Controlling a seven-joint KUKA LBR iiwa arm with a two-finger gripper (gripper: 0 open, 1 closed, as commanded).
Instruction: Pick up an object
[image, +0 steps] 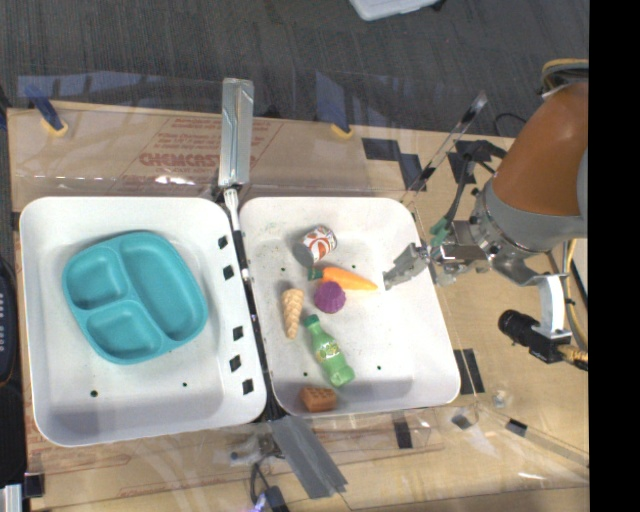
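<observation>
Gripper (403, 268) over the right bin's (425, 345) right side, its open-or-closed state impossible to tell, nothing seen in it, carrot (349, 278) just left of it touching a purple ball (330, 297), green bottle (328, 352) below, teal divided plate (133, 295) in the left bin (40, 330).

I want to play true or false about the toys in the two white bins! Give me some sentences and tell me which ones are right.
1. The teal divided plate lies in the left bin. True.
2. The green bottle stands upright. False: it lies on its side in the right bin.
3. The carrot touches the purple ball. True.
4. The gripper holds the carrot. False: nothing sits between its jaws; the carrot lies on the bin floor beside it.
5. The ice cream cone is in the left bin. False: it is in the right one.
</observation>
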